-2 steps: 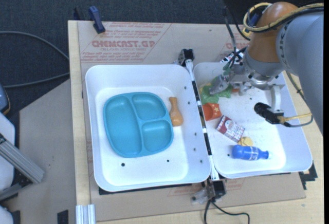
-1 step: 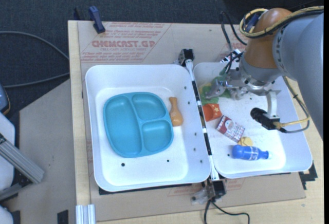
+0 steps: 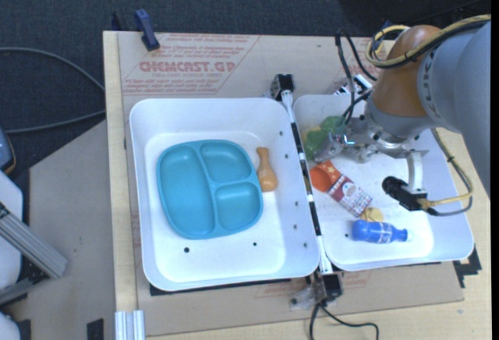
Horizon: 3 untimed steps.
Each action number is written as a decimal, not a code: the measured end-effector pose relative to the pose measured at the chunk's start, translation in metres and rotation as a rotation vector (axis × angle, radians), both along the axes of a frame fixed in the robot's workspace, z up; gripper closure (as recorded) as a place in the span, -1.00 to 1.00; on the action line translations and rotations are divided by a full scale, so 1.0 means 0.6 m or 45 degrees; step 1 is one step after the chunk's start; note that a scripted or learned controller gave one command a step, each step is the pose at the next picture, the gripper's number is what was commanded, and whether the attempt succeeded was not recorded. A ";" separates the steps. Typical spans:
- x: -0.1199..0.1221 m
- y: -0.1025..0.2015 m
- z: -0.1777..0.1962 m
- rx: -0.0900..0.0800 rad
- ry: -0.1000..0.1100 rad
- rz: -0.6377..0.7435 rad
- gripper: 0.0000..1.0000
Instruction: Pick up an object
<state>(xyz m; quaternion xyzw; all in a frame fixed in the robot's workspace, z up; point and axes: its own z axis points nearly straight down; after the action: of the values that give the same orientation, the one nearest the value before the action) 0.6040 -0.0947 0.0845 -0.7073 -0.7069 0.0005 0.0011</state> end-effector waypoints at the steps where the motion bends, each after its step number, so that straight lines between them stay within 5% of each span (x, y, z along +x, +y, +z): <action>1: 0.071 0.004 0.001 -0.001 -0.004 0.002 -1.00; 2: 0.070 0.004 0.020 0.000 0.007 0.004 1.00; 3: 0.004 0.098 0.168 0.000 -0.004 0.003 1.00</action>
<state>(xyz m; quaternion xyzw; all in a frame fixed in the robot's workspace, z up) 0.6061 -0.0360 0.1852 -0.7066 -0.7077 -0.0006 -0.0002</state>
